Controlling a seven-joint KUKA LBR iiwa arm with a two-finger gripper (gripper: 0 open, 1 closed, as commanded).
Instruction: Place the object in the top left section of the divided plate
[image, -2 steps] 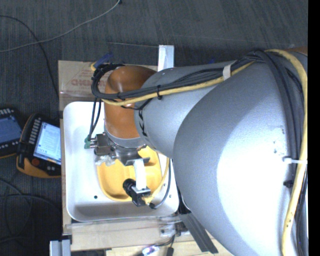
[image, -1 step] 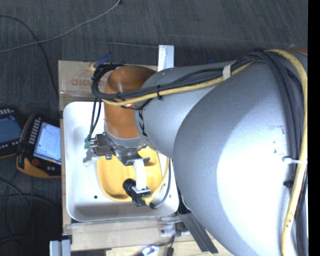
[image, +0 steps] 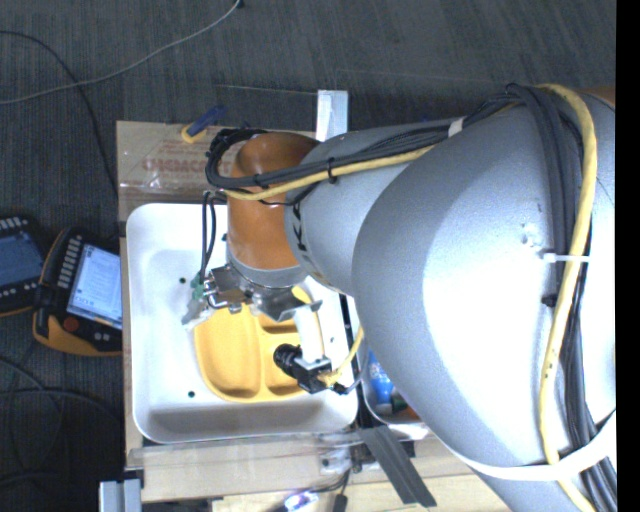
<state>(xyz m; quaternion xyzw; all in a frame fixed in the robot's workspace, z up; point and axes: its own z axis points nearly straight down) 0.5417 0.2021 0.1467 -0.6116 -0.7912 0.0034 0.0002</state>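
A yellow divided plate (image: 228, 362) lies in the left white bin (image: 160, 262), toward its near right side. The arm's orange band (image: 262, 205) stands directly above the plate's far edge, and the gripper (image: 262, 306) hangs below it, low over the plate's far sections. The wrist body hides the space under the gripper. A black part (image: 299, 366) with a yellow cable sits over the plate's right side; I cannot tell whether it belongs to the gripper or is a loose object. No held object can be made out.
The grey arm covers most of the right bin; a few colourful items (image: 380, 386) show at that bin's left edge. A cardboard sheet (image: 165, 160) lies behind the left bin. A pendant with a lit screen (image: 85, 292) rests on the floor to the left.
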